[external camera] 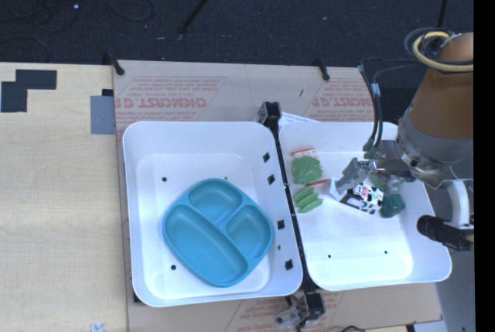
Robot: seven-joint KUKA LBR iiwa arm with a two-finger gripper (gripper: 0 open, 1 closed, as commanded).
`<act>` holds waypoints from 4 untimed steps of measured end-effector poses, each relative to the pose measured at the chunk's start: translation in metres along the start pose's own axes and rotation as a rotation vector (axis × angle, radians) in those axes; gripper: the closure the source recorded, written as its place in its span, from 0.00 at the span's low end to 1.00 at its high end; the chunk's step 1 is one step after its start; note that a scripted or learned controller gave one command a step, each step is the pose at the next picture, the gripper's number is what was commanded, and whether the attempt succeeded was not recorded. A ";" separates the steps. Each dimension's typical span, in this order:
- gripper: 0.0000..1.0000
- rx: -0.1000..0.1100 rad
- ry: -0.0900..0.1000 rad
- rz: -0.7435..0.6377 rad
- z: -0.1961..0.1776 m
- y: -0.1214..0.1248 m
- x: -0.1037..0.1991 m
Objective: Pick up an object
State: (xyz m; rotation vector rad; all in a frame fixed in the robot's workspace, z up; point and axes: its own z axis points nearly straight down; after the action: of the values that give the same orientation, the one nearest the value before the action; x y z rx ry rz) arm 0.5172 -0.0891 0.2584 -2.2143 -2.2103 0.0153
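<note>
Two white bins sit side by side on the desk, split by a black divider (282, 191). Left bin (143, 168) carries a blue sectioned plate (218, 231), lying flat and well apart from the work. Right bin (371, 265) carries the candidate objects, bunched in its upper half: a green leafy piece (307, 168), a green pod-like piece (308, 200) just below it, a black-and-white patterned item (365, 196), and a teal lump (393, 205) touching or just beside that item.

Arm (441, 114) reaches in from the right, and the end effector (363, 176) is low in the right bin, directly over the patterned item. Judged from this position, that item or the teal lump is the intended pick. The cluster sits close to the arm's side, which suits a short downward reach.

Whether the end effector is wide, narrow or holding anything cannot be told: metal parts and the patterned item merge into one dark, blurred mass. No object is seen clearly between the fingers, so no grasp is confirmed. Contact between end effector and item is likewise unclear. The arm's base is cut off at the right
</note>
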 end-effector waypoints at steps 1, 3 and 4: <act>0.00 -0.011 -0.001 -0.002 -0.006 0.002 0.000; 0.00 -0.007 0.000 -0.001 0.113 -0.009 0.004; 0.00 -0.009 0.000 -0.001 0.166 -0.009 0.004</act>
State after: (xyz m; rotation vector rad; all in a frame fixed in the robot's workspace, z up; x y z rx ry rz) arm 0.5053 -0.0843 0.0926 -2.2176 -2.2161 0.0053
